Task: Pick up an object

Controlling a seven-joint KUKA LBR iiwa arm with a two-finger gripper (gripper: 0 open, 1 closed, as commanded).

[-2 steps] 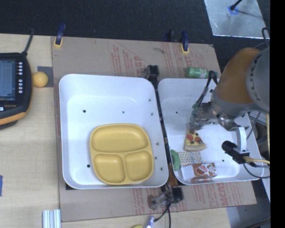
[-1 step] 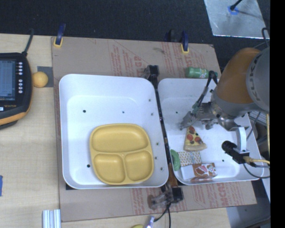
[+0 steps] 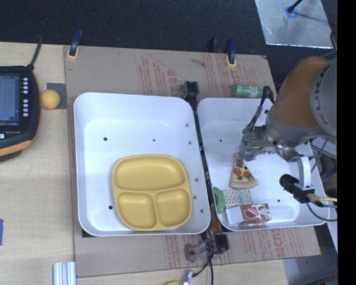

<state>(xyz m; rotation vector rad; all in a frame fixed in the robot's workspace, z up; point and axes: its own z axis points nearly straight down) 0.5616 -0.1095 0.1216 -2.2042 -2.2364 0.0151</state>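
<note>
In the right bin [image 3: 225, 114] lie a toy pizza slice [image 3: 242, 174], a flat printed snack packet [image 3: 248, 213] near the front wall and a small green item [image 3: 219, 199] against the left wall. The gripper [image 3: 247, 149] hangs over the right bin, just above the pizza slice's pointed top end. The wrist hides its fingertips, and nothing shows between them. A yellow divided plate [image 3: 151, 191] rests in the left bin [image 3: 101, 120].
A green object [image 3: 247, 91] lies on the cardboard behind the right bin. At the far left stand a teach pendant [image 3: 9, 111] and a yellow ball [image 3: 50, 98]. The arm's grey body and orange band [image 3: 302, 94] cover the right bin's far right side.
</note>
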